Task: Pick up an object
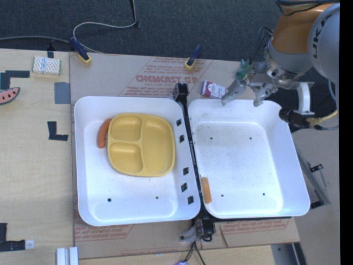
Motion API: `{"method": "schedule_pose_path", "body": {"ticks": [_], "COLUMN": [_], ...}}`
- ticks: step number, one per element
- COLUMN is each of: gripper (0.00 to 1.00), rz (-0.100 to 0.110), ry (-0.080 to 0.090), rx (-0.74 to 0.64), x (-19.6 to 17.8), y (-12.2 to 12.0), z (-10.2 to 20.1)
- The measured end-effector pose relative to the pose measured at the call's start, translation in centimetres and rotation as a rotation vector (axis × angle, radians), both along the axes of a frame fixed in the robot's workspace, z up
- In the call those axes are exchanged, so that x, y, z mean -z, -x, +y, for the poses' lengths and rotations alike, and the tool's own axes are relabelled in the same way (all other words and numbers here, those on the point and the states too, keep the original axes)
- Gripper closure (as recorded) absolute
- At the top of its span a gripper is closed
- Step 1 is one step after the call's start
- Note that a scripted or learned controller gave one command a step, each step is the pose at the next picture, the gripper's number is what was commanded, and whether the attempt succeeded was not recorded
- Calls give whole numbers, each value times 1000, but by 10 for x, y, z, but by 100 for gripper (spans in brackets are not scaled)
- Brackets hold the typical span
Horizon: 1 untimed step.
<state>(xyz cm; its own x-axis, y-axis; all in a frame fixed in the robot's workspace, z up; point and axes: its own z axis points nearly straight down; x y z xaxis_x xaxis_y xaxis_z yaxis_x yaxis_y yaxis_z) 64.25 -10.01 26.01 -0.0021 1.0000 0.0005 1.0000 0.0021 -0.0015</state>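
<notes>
At the lower edge of the right bin [287, 164], a small orange sausage-shaped piece [206, 189] lies against the bin's left wall, just beside the divider between the two bins. In the left bin [88, 192], a yellow three-compartment plate [141, 144] sits flat toward the upper middle, with a second orange sausage-shaped piece [102, 133] touching its left rim. Farther up the frame, at upper right, the end effector [242, 95] hovers over the right bin's far rim, its two fingers spread wide apart and holding nothing between them. Just left of it, a small red-and-white packet [212, 89] lies on the cardboard of the bench [33, 148], outside the bins. The grey arm with its orange band [300, 21] fills the upper right corner.
</notes>
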Motion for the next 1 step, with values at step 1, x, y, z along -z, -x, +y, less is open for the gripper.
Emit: {"method": "schedule_pose_path", "body": {"ticks": [1], "gripper": [0], "rz": [2], "ry": [-1], "rx": [0], "x": [77], "y": [-19], "z": [50]}}
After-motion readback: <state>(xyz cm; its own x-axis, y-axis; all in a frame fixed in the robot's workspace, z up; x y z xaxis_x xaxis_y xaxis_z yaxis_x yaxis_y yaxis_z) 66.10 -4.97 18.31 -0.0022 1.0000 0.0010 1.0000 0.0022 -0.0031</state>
